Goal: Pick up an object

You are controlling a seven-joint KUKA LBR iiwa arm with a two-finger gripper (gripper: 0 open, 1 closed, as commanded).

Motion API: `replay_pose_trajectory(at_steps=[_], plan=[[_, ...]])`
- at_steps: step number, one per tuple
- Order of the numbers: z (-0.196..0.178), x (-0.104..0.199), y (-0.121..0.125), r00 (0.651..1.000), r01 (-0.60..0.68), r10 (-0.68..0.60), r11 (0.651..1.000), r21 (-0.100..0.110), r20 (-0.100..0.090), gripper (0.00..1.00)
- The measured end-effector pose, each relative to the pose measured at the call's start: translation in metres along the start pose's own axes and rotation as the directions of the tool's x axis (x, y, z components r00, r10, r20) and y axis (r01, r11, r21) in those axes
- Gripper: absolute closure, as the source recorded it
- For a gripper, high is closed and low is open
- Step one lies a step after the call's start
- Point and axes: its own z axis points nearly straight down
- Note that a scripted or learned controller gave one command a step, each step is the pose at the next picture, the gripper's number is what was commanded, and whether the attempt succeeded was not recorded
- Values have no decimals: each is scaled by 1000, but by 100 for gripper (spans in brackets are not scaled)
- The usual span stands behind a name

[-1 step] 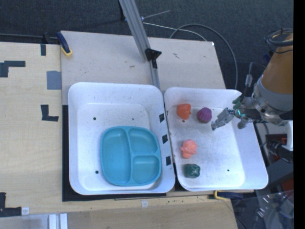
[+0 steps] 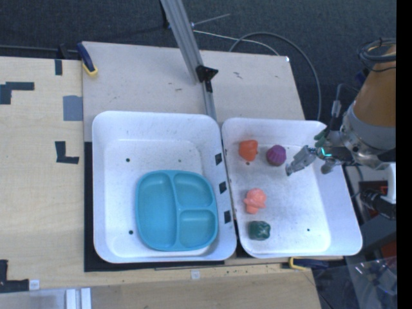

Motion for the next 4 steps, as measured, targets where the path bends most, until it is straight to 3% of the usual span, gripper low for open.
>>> replay_pose_trajectory(at_steps=[3,4], plan=[[156,6,-22,1000,-2,2,1000,7,-1,0],[143,7,-20,1000,0,0,1000,4,-2,100]])
